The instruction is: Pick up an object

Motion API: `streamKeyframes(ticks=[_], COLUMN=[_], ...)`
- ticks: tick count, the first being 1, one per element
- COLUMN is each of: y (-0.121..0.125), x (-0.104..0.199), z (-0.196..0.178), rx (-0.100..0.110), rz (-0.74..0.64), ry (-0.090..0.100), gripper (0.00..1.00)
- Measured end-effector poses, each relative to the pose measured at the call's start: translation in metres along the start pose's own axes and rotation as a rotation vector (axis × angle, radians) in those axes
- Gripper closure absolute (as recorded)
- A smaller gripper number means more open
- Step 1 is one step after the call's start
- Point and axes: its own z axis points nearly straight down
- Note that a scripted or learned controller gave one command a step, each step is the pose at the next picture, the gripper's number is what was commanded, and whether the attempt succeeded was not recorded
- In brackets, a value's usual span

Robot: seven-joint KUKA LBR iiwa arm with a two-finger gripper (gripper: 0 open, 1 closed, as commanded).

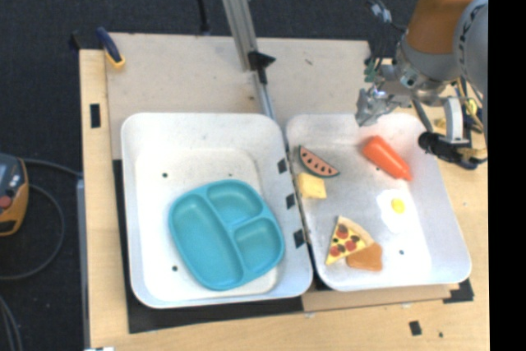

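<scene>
Left bin point(148, 136): shallow white plastic, lightly speckled, rounded corners. In its lower half lies a teal divided plate point(228, 233), three compartments, smooth and matte.

Right bin point(448, 218), left to right: watermelon slice point(317, 163) in its upper left corner; pale yellow block point(312, 187) just below it, likely cheese; pizza wedge point(352, 244) low and centre; fried egg point(394, 210), flat, white with a yellow yolk; orange carrot-like piece point(387, 157), upper middle of the bin, lying on a slant.

Claw point(371, 107): upper right of the frame, over the bin's top edge, just up-left of the carrot piece and apart from it. Nothing between the fingers. Open or closed: cannot tell at this size.

Handling, judged: all look like hard plastic toy food, light, stiff, somewhat slick. The carrot piece is nearest and rounded; take it across its narrow width, mid-length. Egg and pizza lie flat, so poor purchase.
</scene>
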Motion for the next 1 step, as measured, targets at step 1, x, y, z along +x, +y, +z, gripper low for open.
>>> streamKeyframes(ticks=[1], y=[0.0009], x=[-0.0010], z=[-0.0158], rx=[0.004], rz=[-0.001], ry=[0.001], gripper=[1.00])
